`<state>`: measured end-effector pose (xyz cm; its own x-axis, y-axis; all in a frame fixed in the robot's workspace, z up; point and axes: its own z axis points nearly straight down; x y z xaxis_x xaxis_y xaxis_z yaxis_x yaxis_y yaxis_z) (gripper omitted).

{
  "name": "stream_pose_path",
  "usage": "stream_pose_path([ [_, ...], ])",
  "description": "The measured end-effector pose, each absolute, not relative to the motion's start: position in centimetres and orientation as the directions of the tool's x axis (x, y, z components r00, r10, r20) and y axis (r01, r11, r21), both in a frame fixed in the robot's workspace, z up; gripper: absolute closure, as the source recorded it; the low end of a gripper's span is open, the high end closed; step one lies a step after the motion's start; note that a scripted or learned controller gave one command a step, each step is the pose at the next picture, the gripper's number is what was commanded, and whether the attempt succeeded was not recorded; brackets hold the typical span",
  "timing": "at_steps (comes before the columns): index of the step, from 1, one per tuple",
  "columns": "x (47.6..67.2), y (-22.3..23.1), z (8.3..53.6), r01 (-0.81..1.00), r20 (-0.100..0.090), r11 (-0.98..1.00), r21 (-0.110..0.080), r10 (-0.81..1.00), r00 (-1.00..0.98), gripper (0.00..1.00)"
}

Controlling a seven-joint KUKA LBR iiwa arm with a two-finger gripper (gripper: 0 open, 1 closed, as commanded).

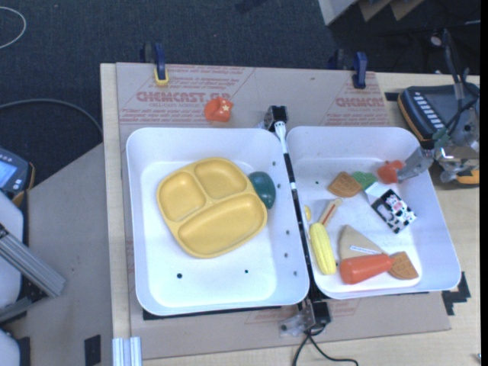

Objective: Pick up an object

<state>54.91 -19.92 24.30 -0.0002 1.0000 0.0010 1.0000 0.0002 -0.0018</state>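
Two shallow white bins are set side by side on a brown board, which is clamped to the desk [457, 204] so that nothing slides under the arm. In the left bin [145, 227] a yellow divided plate [212, 206] is laid at a slant, and a dark green round object [262, 188] rests just beside its right rim. The loose things are gathered in the right bin [427, 212]: a yellow corn cob [322, 248] along the left wall, an orange carrot [365, 268] near the front with a beige wedge [357, 242] just behind it, a waffle-like brown piece [402, 265] touching the carrot's end, another brown piece [345, 184] farther back with a small green piece [364, 179] beside it, a black-and-white spotted block [393, 210] in the middle, and a small orange-red piece [388, 171] close to the far right rim. A small orange toy [219, 110] is left on the board outside the bins. The pincer [415, 164] is seen at the right edge of the right bin, lowered at a slant toward the orange-red piece; whether its tips are apart or together cannot be told, and nothing is seen between them. It is judged that this piece is the one being approached, since it lies nearest to the tool and apart from the others
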Motion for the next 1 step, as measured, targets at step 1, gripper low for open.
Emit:
stream_pose_path([
  [1, 53.09, -9.95, 13.03, 1.000, 0.008, 0.008, -0.013, 1.000, -0.008, 0.00],
])
